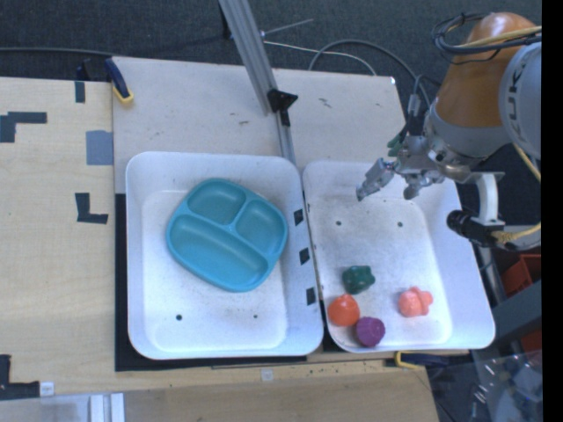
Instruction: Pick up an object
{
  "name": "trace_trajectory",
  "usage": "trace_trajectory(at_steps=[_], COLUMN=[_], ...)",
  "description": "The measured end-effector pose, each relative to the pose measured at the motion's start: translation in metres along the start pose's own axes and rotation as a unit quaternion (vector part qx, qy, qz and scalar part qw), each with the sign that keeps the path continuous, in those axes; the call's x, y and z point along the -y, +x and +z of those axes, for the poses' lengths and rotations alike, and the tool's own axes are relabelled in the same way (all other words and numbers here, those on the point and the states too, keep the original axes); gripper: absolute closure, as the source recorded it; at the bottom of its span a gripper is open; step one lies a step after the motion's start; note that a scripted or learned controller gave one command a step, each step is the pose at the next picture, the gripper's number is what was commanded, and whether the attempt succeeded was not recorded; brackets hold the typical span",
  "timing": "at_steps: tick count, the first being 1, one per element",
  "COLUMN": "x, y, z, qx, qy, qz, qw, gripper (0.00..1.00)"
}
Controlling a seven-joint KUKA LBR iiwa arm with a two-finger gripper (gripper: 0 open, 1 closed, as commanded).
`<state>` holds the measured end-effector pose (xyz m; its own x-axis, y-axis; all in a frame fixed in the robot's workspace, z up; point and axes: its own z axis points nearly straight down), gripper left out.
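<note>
Looking down, you find the gripper [387,188] hanging over the right bin's [440,236] far end, fingers spread apart, clasping nothing. Near edge: green object [358,278], orange ball [343,309], purple ball [370,331], pink object [414,301]. Left bin [149,236]: blue divided plate [228,233].

The tray [227,233] looks like smooth, faintly glossy turquoise plastic. Both bins [141,236] are matt white plastic, speckled with dark grit. The bench [53,262] shows pale wood grain. At 12 o'clock a brushed metal rail [251,38] slants down. The arm [479,69] has a glossy orange shell.
</note>
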<state>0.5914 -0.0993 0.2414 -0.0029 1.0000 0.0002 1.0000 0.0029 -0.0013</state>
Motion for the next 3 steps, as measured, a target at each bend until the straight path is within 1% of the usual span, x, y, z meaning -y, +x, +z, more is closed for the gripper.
trace_trajectory(at_steps=[1,2,3], x=[0.0,0.008,0.012], y=[0.0,-0.006,0.004], z=[0.0,0.049,0.105], qx=[0.0,0.001,0.0], qy=[0.0,0.002,0.003], qz=[0.0,0.001,0.001], qw=[1.0,1.0,1.0], gripper=[0.0,0.0,0.0])
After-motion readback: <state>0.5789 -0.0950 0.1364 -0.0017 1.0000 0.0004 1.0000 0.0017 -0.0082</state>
